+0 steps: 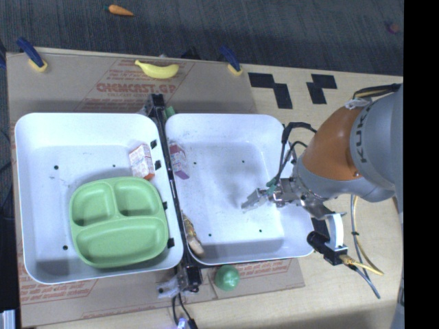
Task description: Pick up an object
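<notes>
My gripper [255, 199] hangs low over the bare white floor of the right bin [226, 125], right of its middle, with nothing visibly in it. A pink-and-white packet [177, 158] lies against that bin's left wall, well left of the gripper. A tan, elongated object [193, 239] rests at the bin's front left corner. In the left bin [41, 129] a green divided tray [119, 219] takes up the front half. A small red-and-white carton [140, 160] sits just behind the tray.
A yellow banana [158, 68] lies on the cardboard behind the bins. In front of the right bin sits a green ball [226, 277]. An orange piece [121, 9] is on the dark floor beyond the bench. Black clips join the bins at the divider [159, 108].
</notes>
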`<state>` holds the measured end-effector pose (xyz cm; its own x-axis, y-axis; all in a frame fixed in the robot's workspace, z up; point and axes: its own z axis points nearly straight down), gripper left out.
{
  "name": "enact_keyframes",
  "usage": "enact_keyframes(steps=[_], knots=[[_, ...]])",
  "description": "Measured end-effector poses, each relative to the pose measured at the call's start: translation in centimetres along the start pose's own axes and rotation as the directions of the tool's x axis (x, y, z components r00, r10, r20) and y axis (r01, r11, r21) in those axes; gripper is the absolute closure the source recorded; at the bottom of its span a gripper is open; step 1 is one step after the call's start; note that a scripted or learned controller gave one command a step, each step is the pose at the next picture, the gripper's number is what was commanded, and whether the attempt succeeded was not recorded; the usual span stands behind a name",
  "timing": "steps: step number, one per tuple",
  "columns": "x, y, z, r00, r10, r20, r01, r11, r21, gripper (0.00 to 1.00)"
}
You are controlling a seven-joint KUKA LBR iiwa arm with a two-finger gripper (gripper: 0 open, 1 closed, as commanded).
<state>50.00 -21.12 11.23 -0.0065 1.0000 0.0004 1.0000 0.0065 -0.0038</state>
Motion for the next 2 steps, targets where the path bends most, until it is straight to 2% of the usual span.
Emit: enact_keyframes(steps=[1, 2], knots=[[0.1, -2.3, 2.1, 1.000, -0.001, -0.001, 0.001, 1.000, -0.001, 0.00], [5.4, 4.6, 2.0, 1.000, -0.003, 0.000, 0.003, 1.000, -0.001, 0.00]])
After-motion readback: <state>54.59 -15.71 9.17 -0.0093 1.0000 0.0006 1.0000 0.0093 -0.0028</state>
